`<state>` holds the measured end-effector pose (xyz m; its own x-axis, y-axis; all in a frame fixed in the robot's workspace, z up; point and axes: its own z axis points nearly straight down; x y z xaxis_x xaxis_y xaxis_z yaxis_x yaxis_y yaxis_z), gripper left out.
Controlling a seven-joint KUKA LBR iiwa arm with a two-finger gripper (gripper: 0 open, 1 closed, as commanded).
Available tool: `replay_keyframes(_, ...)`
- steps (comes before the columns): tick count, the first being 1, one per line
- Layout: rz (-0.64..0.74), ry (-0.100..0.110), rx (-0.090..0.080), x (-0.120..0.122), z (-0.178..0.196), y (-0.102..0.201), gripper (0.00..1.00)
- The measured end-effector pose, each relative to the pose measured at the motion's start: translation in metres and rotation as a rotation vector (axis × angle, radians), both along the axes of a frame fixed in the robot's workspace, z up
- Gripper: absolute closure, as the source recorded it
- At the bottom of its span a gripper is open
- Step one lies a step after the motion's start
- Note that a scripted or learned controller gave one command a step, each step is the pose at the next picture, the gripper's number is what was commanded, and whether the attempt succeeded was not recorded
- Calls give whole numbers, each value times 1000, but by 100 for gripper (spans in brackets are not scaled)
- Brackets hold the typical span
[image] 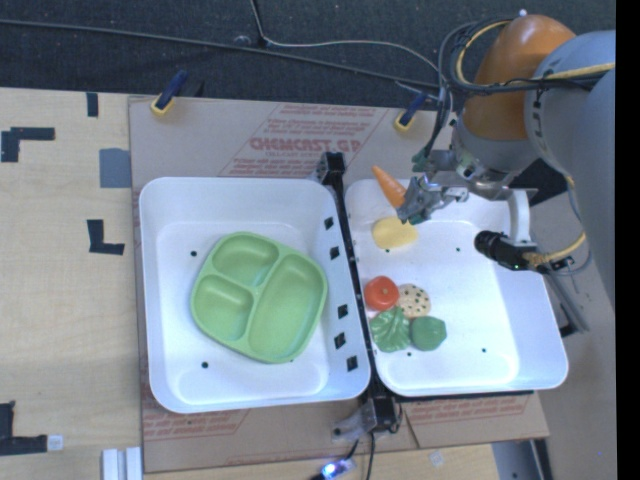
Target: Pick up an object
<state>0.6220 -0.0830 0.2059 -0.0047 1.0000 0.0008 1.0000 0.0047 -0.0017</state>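
The right bin (520, 363) holds several toy foods. An orange carrot (389, 184) lies at its back left corner, with a yellow lemon-like piece (394, 233) just in front of it. Nearer the front sit a red tomato (380, 292), a speckled cookie (413, 300), a leafy green piece (389, 330) and a round green piece (429, 334). My gripper (417, 206) hangs over the back left of this bin, right beside the carrot and just above the yellow piece. Nothing shows between its fingers.
A green divided plate (260, 296) lies in the left bin (170, 218). A black divider (342, 258) runs between the bins. Blue and yellow clamps (169, 92) hold the cardboard at the back. The arm's grey body and black cable (505, 248) hang over the right bin's back right.
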Motion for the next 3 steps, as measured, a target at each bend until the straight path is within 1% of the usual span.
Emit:
replay_keyframes(1, 2, 0, 1, 3, 5, 58, 100)
replay_keyframes(2, 1, 0, 1, -10, 16, 108, 100)
replay_keyframes(3, 2, 0, 0, -12, 25, 164, 100)
